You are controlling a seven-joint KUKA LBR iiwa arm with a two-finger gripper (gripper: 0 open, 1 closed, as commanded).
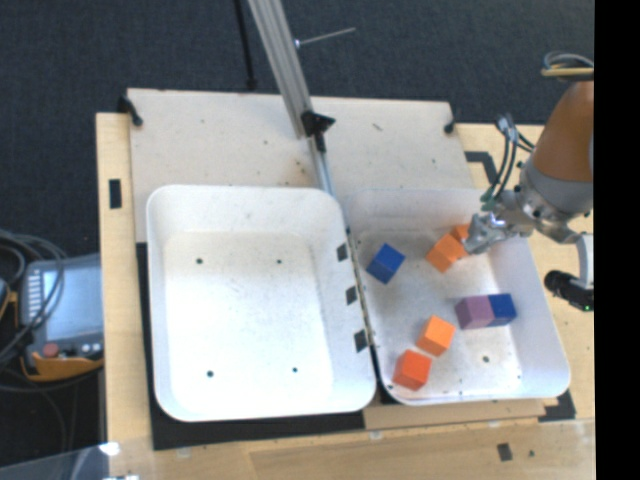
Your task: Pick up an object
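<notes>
my gripper [478, 236] sits in the right bin [545, 363], far side, touching an orange block [446, 251]; can't tell if my jaws are clenched or released. to do it well i'd centre over the block, square to its flat faces. block's roughly cubic, no clear long axis, turned diagonal to the bin walls

This looks like a robot lab. A wooden tabletop [115, 298] holds two white bins [250, 298] — a metal pole [283, 58] stands behind. Cables [15, 268] and a control box [62, 308] sit on dark carpet [100, 28].
</notes>
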